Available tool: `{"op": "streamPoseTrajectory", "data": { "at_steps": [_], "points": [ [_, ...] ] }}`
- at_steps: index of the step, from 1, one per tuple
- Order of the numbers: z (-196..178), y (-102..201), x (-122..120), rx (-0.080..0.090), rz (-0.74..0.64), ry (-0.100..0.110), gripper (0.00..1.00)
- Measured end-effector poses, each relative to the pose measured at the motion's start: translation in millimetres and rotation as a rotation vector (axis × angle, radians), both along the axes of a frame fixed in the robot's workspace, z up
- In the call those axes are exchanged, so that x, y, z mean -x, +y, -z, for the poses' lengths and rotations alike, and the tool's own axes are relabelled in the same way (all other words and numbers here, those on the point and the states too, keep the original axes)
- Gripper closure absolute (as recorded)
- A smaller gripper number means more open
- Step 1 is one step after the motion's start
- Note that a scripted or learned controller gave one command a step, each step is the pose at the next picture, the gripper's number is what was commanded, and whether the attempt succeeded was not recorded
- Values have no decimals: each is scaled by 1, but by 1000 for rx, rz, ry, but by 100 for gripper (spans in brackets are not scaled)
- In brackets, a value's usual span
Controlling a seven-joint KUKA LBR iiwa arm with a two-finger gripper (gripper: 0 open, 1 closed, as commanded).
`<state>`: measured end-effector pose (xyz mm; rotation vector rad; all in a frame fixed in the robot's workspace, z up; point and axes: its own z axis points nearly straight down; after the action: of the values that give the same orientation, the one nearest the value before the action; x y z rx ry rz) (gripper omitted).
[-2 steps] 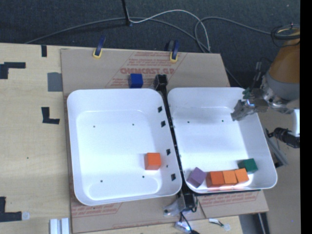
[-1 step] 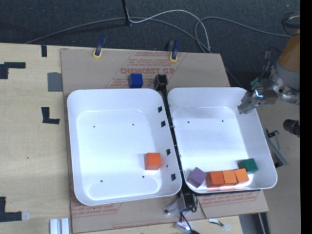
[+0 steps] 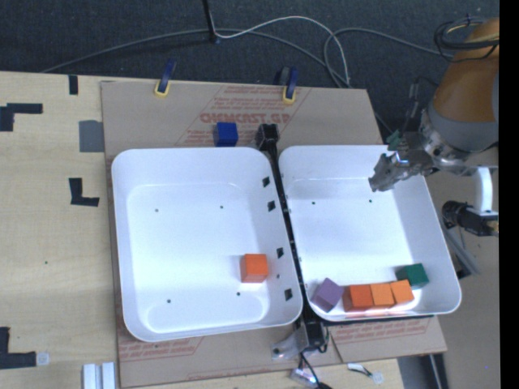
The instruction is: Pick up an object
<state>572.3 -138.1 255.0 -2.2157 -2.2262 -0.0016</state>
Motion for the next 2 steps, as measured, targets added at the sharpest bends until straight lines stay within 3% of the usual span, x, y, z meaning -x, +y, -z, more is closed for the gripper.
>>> {"op": "streamPoseTrajectory", "data": {
  "at_steps": [1,2],
  "points": [
    [-6,51,2,0,0,0,100],
    [11,106,3,0,0,2,100]
  ]
}}
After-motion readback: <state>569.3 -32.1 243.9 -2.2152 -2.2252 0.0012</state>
